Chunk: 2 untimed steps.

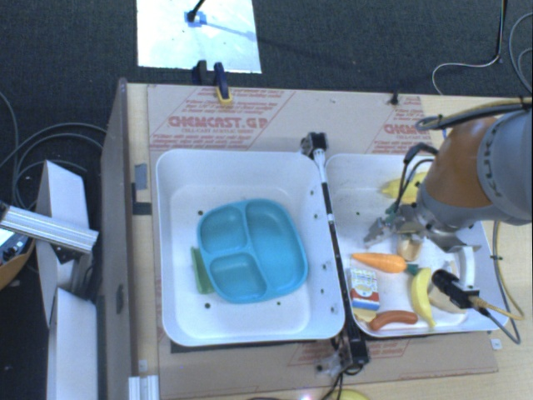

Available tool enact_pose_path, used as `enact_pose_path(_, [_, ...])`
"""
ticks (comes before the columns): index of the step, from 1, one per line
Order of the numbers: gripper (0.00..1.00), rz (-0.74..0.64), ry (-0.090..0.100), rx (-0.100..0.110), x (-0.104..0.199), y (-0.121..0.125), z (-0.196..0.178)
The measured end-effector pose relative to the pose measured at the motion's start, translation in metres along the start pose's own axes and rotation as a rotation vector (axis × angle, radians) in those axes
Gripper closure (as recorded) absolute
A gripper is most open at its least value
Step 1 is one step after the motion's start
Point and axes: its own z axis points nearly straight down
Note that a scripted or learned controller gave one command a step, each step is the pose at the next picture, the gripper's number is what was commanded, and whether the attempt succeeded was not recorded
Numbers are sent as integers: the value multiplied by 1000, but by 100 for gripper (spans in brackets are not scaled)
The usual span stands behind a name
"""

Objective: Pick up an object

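Inside the right bin, one carrot, one banana, one sausage; gripper state unclear.

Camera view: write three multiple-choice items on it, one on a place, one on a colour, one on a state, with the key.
1. Where does the divided tray lie?
A. In the left bin
B. In the right bin
C. On the floor

2. What colour is that tray?
A. Red
B. Light blue
C. Black

3. How does the carrot lie?
A. Flat on the right bin's floor
B. On the divided tray
C. On the floor outside the bench

Key:
1 A, the divided tray rests inside the left bin.
2 B, its three compartments are all light blue.
3 A, the carrot lies flat in the right bin, left of the banana and below the tool.
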Motion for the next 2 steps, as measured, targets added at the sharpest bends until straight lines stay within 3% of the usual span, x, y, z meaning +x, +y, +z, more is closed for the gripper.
enact_pose_path(1, [0,0,1,0,-36,58,-12])
enact_pose_path(2, [0,1,6,20,-15,94,0])
